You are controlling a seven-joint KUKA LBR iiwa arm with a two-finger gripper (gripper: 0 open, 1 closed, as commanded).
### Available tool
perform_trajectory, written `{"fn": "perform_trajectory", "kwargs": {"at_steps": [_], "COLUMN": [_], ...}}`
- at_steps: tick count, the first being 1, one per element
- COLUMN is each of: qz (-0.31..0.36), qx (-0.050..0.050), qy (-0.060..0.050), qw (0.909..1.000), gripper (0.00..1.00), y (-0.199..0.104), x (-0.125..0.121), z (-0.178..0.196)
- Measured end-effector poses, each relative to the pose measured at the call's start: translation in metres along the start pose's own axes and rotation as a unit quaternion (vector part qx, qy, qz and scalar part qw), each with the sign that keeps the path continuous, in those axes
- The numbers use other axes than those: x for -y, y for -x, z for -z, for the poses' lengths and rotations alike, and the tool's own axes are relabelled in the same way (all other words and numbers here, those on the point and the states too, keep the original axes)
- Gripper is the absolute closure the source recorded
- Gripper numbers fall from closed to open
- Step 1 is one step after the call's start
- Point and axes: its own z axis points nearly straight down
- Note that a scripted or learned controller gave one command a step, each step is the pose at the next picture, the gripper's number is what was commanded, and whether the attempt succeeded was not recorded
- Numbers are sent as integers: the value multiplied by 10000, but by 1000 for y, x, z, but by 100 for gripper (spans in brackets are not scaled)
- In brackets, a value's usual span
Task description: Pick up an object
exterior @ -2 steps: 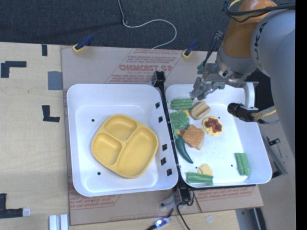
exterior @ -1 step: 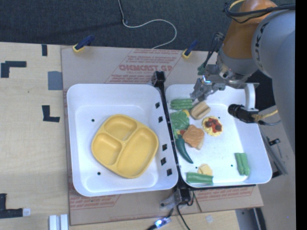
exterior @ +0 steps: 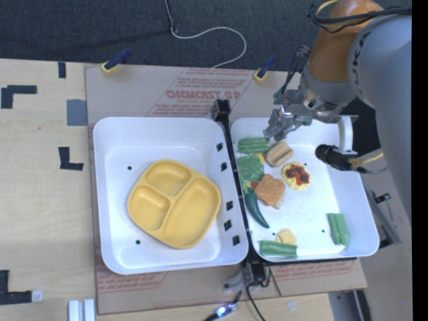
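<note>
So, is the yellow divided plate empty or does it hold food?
Empty: the yellow divided plastic plate shows three bare compartments in the left white bin.

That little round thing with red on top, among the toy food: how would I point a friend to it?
Look in the right-hand shallow white bin, the one crowded with toy food. Near the middle of its far half, right of the brown toast-like piece, lies a small round yellow disc topped with red bits, like a mini pizza. It is the only red-spotted piece; its neighbours are green, tan or brown.
</note>
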Motion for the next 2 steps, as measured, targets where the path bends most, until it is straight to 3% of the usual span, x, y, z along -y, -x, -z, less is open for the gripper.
{"fn": "perform_trajectory", "kwargs": {"at_steps": [2], "qz": [-1], "qx": [0], "qy": [4], "qw": [10000], "gripper": [100], "y": [1], "x": [4], "z": [-9]}}
